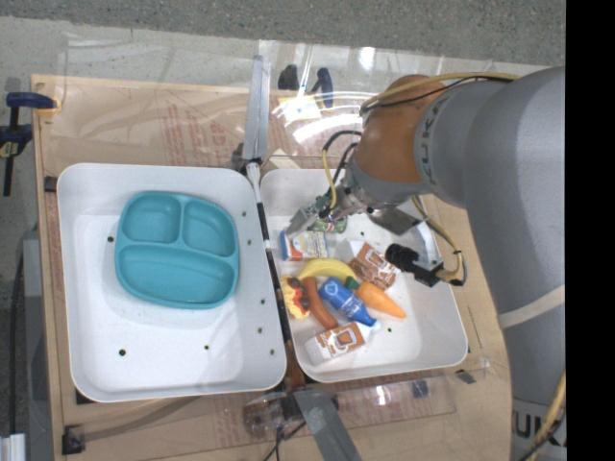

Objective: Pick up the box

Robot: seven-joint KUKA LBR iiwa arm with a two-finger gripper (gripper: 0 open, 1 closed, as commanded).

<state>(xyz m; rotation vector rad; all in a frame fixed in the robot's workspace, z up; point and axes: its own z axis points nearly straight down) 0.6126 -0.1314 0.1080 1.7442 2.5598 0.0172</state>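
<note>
Here box (341, 339) sits at right bin front, well apart from fingers (322, 221); grip state unclear

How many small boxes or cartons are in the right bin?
3: one carton beside the gripper, one right of the banana, one at the front. Others may be hidden.

The wooden bench (144, 123) carries two white bins: left bin (86, 353), right bin (437, 339), touching side by side.

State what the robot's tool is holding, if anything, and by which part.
Cannot be told: the tool hangs over the right bin above a small box, its tip unclear.
</note>
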